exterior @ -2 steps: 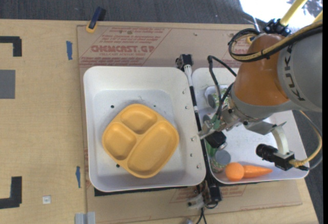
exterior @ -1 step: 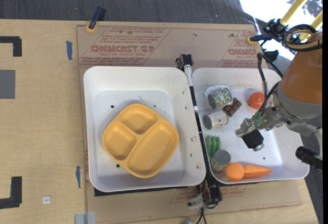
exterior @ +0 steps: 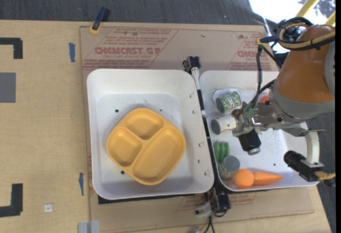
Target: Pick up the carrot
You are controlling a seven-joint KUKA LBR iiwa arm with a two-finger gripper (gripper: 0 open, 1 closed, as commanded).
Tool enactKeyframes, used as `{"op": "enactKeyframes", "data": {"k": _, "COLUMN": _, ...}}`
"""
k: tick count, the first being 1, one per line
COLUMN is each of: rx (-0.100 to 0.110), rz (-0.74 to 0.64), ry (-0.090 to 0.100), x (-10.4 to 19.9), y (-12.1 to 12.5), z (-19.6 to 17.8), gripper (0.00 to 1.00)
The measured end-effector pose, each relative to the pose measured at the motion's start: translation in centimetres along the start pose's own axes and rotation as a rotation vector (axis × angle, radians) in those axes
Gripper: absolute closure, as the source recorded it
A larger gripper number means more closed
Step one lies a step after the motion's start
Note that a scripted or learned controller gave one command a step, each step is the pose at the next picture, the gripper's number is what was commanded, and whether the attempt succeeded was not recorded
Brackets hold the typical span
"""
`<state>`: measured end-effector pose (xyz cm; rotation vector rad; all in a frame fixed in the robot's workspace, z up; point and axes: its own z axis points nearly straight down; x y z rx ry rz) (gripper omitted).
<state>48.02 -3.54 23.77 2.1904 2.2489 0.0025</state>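
Camera view, carrot (exterior: 265, 177) in right bin (exterior: 277, 146), jaws above it, apart from it, their state unclear

I count two white bins, the left bin (exterior: 101, 120) and the right bin (exterior: 277, 146), and one yellow divided plate (exterior: 145, 145). Below the gripper (exterior: 249, 140) lie one carrot (exterior: 266, 177) and one orange ball (exterior: 244, 178); left of it, one green-labelled can (exterior: 228, 101), one white cup (exterior: 224, 125), one green item (exterior: 221, 149), one grey disc (exterior: 230, 163).

Left bin (exterior: 101, 120) holds a yellow divided plate (exterior: 145, 144) — three compartments. Right bin (exterior: 277, 181) has a green-labelled can (exterior: 228, 101), a white cup (exterior: 224, 125), a green vegetable (exterior: 221, 150), an orange ball (exterior: 244, 178).
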Motion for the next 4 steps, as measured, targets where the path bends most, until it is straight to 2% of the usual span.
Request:
{"op": "enactKeyframes", "data": {"k": 1, "rx": 0.002, "rz": 0.251, "ry": -0.001, "x": -2.8, "y": -0.2, "z": 0.2, "gripper": 1.0}}
{"op": "enactKeyframes", "data": {"k": 2, "rx": 0.002, "rz": 0.516, "ry": -0.001, "x": 0.5, "y": 0.0, "z": -2.1, "gripper": 1.0}}
{"op": "enactKeyframes", "data": {"k": 3, "rx": 0.008, "rz": 0.664, "ry": 0.0, "x": 5.5, "y": 0.0, "z": 5.4, "gripper": 1.0}}
{"op": "enactKeyframes", "data": {"k": 4, "rx": 0.004, "rz": 0.969, "ry": -0.001, "x": 5.9, "y": 0.1, "z": -1.0, "gripper": 1.0}}
